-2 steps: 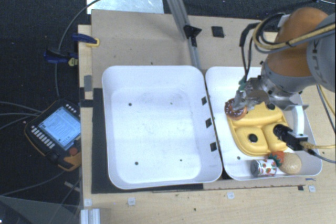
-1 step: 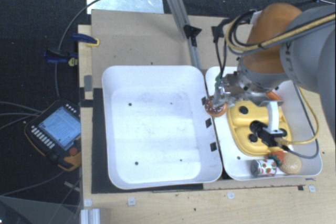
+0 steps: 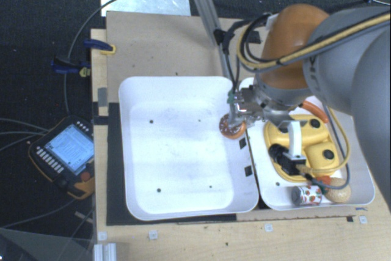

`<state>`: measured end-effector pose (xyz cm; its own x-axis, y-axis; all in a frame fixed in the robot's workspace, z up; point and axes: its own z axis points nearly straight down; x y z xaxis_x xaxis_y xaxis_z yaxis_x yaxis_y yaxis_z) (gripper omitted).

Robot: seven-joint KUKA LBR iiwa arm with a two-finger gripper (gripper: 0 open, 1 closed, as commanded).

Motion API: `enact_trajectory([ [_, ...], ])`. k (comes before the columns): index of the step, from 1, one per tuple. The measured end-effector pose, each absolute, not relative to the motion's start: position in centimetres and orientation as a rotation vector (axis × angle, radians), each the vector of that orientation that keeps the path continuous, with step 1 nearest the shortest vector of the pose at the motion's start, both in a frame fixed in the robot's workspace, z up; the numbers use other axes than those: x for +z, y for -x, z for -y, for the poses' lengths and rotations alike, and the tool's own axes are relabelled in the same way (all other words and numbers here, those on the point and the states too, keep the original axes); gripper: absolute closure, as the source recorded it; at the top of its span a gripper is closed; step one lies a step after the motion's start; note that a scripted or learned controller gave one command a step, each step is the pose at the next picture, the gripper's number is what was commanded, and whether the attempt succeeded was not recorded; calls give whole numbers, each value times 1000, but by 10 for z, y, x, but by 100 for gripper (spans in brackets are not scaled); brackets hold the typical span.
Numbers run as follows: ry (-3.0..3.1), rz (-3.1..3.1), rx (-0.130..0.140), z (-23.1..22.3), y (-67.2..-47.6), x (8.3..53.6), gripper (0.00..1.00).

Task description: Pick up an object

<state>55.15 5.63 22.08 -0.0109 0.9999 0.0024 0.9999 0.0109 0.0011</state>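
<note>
The arm's jaws (image 3: pixel 235 114) are hanging right over a small brown ring (image 3: pixel 232 127) at the left bin's (image 3: pixel 177 150) right edge, touching it, though I cannot tell whether they are gripping it.

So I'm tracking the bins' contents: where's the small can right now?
The small can lies on its side at the near edge of the right bin, just below the yellow toy and beside a tan rounded object.

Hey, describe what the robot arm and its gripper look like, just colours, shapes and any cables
The arm is bulky, rounded and grey, with a glossy orange band above the wrist. Yellow and black cables loop around that band and run along the arm. The gripper is a small metallic silver piece below it.
</note>
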Motion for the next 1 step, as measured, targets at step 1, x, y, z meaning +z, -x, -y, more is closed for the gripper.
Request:
enact_trajectory([
  [1,2209,2233,-4,-107,-549,222,100],
])
